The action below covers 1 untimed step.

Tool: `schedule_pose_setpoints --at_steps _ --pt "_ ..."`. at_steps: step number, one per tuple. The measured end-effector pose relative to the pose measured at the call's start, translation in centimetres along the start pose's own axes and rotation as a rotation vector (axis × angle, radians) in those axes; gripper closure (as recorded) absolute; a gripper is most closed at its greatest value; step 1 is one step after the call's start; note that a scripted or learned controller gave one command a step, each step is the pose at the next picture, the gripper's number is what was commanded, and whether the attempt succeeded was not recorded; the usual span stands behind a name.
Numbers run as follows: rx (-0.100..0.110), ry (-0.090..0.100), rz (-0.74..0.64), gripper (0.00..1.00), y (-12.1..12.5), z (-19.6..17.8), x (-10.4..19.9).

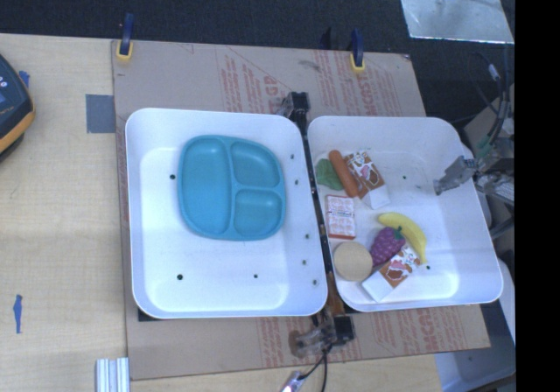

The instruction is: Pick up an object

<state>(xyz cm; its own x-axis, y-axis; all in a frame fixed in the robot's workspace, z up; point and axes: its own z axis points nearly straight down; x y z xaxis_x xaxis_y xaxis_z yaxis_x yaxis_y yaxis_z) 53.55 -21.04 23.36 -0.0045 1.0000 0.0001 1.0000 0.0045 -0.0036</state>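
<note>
The right bin (429, 141) holds several toy foods along its left and lower parts. An orange carrot (342, 173) lies on a green leaf (326, 174), beside a small carton (365, 173). Below them is a red-and-white packet (340, 216). A yellow banana (405, 232), purple grapes (386, 246), a tan round bun (353, 261) and another carton (392, 276) cluster near the front. My gripper (452, 177) shows as a small grey shape low over the right side of this bin, apart from all the items.
The left bin (149, 206) bears a blue divided plate (232, 186). Both bins sit on a cardboard sheet (227, 75) clamped at the back. A yellow-and-black device (10, 106) lies at the far left of the bench. Cables hang at the right.
</note>
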Motion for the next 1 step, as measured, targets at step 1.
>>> schedule_pose_setpoints --at_steps 1 --pt "0.002 0.0 -0.003 0.0 1.41 7.49 5.68"
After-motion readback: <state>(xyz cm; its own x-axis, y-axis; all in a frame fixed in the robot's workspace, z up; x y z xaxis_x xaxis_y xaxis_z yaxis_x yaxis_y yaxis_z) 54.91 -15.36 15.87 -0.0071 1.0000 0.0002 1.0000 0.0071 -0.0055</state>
